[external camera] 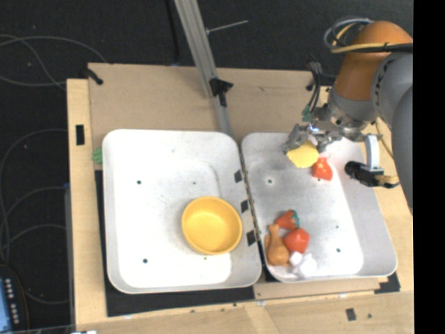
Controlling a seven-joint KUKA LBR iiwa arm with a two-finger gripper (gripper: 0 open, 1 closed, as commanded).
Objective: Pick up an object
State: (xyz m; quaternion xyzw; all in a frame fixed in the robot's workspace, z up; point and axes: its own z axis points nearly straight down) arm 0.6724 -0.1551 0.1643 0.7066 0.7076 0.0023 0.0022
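**Gripper sitting over a yellow piece in the right bin**

Toy food is lying heaped at the lower edge of the frame, in the near corner of the right bin (361, 256): an orange-brown piece (276, 245), a red tomato-like piece (297, 239), another red piece with a green top (286, 220) and something small and white (303, 263). To the left of the heap, a yellow bowl (211, 225) is sitting upright in the left bin (139, 158), well apart from the arm.

Toward the upper right of the frame, the gripper (309, 139) is reaching down over the far end of the right bin. A yellow object (303, 156) is showing directly below it, touching or overlapping the fingertips in this slanted view. Just to its lower right, a small red object (322, 170) is lying beside it.

Whether the fingers are closing on the yellow object, or standing open above it, cannot be told; the tips are too small and blurred.

As a judgement, the task is sitting at the grasp stage: the approach looks done, with the gripper arriving at a candidate, while a confirmed hold and the lift are remaining. Nothing is visibly hanging clear of the bin floor. The yellow object seems the likely target.
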